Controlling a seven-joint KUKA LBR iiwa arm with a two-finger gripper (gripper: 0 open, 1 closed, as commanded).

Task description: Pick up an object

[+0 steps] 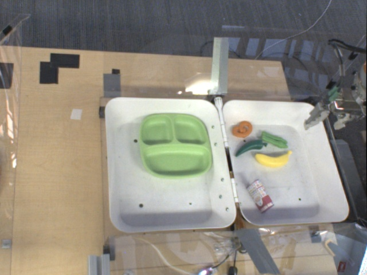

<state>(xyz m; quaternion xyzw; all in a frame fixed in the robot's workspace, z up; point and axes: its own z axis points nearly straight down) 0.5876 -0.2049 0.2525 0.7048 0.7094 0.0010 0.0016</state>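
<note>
The right bin (321, 205) serves as the landmark. It sits on the wooden worktop (57, 171), edge to edge with the left bin (120, 205), which carries a green divided plate (175, 144) near its middle.

Inside the right bin, a small orange round piece (242, 129) lies near the upper left corner, close to the wall shared with the left bin. Just to its right and a little lower lies a light green vegetable (274, 140), tilted. A dark green pepper (249, 148) lies below the orange piece, its right end near the light green vegetable. A yellow banana (273, 160) rests just below these two, about in the bin's middle. A small red and white can (260, 195) lies on its side, well apart from the others, toward the bin's lower wall.

The end effector (317, 116) hangs at the right bin's upper right corner, over the rim, well apart from every object. Nothing sits between its fingers; whether they stand wide or narrow cannot be told from here.
</note>
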